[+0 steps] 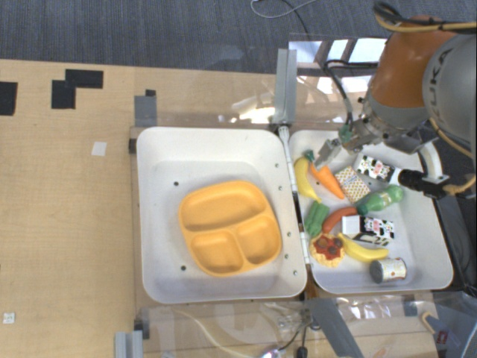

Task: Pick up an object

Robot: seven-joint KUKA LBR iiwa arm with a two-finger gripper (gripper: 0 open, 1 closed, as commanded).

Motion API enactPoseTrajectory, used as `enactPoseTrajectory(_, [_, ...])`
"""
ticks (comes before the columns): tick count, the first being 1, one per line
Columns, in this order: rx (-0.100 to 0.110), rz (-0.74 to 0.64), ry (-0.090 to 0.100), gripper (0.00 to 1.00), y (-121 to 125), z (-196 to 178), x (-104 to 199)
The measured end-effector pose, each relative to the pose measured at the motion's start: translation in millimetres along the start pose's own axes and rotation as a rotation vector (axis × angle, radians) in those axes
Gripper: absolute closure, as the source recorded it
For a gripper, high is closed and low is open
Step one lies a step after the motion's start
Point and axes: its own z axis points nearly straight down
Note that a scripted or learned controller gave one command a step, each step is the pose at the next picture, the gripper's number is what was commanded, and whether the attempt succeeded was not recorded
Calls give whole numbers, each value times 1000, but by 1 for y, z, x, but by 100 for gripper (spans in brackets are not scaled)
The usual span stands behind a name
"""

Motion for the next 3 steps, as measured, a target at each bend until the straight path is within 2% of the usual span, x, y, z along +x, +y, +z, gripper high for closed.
enactPoseTrajectory(1, [3,-23,2,0,-51,65,-5])
enactPoseTrajectory(2, [-31,-81,-13,0,-73,82,-24])
enactPoseTrajectory(3, [-26,-176,-20,0,-22,83,-28])
